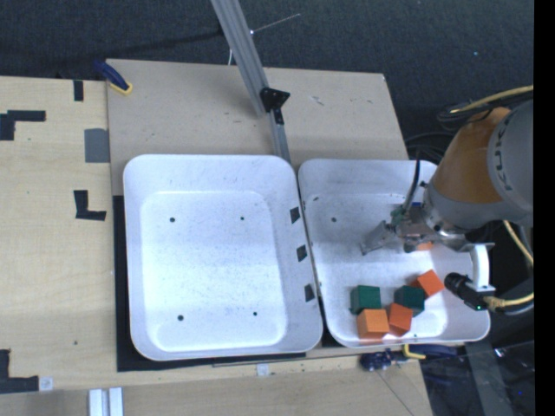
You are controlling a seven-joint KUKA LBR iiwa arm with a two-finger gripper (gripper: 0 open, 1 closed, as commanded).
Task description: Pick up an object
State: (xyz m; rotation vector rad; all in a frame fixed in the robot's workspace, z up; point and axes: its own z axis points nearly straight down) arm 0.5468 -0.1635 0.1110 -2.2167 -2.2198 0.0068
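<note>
The fingers (pixel 379 239) hung low in the right bin (pixel 347 180), but I couldn't tell if they were spread or pinched, too blurry. Nothing sat between them. The blocks were clustered near the front: green block (pixel 365 297), orange block (pixel 373 322), another orange cube (pixel 428 282). Left bin (pixel 139 180) sat beside it on the tabletop (pixel 191 102).

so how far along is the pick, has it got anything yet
Nothing looks picked yet. The end effector is low inside the right bin, with no block visible between its fingers. The green blocks and orange blocks lie clustered in the bin's near corner, apart from it. Left to do: reach a block, grasp and lift.
</note>
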